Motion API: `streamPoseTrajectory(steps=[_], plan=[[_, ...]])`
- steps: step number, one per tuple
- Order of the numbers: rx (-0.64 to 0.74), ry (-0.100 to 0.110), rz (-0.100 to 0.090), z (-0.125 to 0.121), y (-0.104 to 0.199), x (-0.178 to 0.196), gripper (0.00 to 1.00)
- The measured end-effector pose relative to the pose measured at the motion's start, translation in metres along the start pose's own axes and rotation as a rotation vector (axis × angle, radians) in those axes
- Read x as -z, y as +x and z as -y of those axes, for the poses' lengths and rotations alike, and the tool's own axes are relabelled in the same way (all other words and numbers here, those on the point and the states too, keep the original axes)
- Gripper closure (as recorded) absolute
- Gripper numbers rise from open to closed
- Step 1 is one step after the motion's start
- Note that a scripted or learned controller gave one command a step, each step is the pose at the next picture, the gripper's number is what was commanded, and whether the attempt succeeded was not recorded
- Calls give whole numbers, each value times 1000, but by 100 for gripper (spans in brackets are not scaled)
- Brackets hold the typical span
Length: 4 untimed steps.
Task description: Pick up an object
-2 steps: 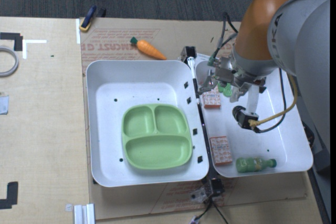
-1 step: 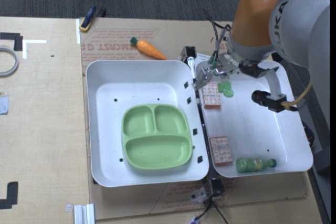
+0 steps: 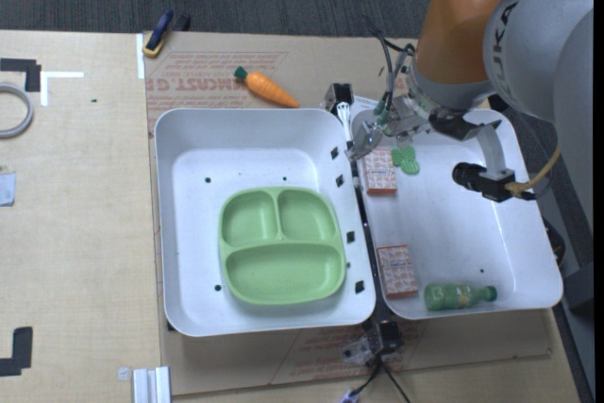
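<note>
The arm [image 3: 510,24] comes in from the upper right and hangs low over the top left corner of the right bin [image 3: 528,250], and the gripper [image 3: 377,132] sits right there at the divide between the two bins, buried in cables and brackets, so whether it is wide, narrow or holding anything I cannot tell. Directly under it, just below centre-right of the frame, lies a small red and white box [image 3: 380,173], flat on the bin floor against the left wall, with a small green piece [image 3: 408,160] just beside it to the right. That box looks like the likely target: light, stiff card by the look of it, flat sides that should take a pinch across the narrow width, though being tight to the wall leaves little room for a finger on that side. A second box [image 3: 397,269] lies lower down in the same bin, also close to the left wall, and a green bottle [image 3: 460,295] rests on its side along the bottom edge; I'd guess smooth, round, apt to roll, best taken across the body. The left bin [image 3: 179,231] holds a green divided plate [image 3: 281,246], wide and shallow, awkward for two fingers. A carrot [image 3: 268,88] sits outside on the cardboard, upper centre. The green piece is too small to identify, and the arm's bulk hides the right bin's upper right corner.
</note>
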State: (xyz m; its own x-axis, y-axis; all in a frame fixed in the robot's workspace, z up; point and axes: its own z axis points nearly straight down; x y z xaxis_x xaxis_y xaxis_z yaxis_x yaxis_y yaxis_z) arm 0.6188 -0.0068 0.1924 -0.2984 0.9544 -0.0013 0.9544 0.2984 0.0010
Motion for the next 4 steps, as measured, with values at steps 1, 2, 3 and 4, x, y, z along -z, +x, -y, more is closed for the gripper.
streamPoseTrajectory(steps=[1,2,3,4], plan=[[185,1,-1,6,-8,0,0],[422,1,-1,51,20,0,0],[492,0,-1,53,42,0,0],[725,-1,1,17,53,0,0]])
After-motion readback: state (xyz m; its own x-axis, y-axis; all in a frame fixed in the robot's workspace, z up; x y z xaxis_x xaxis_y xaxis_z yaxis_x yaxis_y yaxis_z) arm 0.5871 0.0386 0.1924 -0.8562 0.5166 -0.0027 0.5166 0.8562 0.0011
